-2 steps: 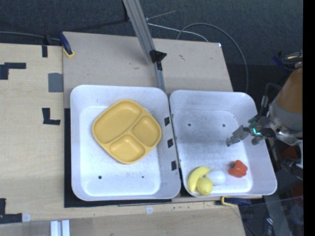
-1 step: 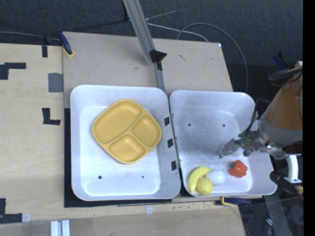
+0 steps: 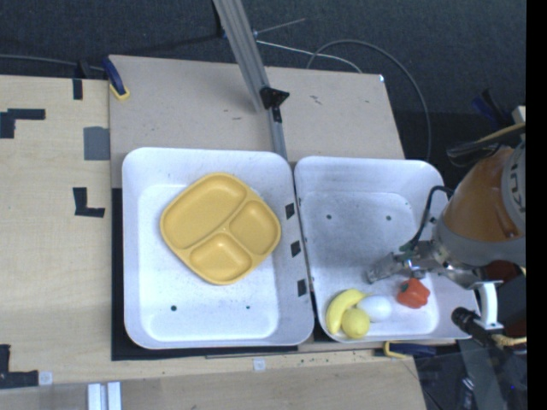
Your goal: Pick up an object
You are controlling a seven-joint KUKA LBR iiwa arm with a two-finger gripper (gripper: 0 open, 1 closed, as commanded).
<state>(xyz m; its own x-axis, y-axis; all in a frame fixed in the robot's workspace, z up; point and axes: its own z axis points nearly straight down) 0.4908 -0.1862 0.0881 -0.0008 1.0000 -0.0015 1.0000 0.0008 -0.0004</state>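
The right bin (image 3: 359,186) holds a yellow banana (image 3: 339,307), a small yellow round fruit (image 3: 356,323), a white egg-like object (image 3: 375,307) and a red-orange object (image 3: 414,293), all grouped in its near right corner. My gripper (image 3: 391,267) reaches in from the right and hangs low just above and left of the red-orange object. Its grey fingers point left toward the bin's middle. Nothing shows between them.
The left bin (image 3: 141,254) carries a yellow three-compartment plate (image 3: 220,227). A metal pole (image 3: 248,45) slants up from the joint between the bins. The arm's orange band (image 3: 479,203) sits over the right bin's right wall.
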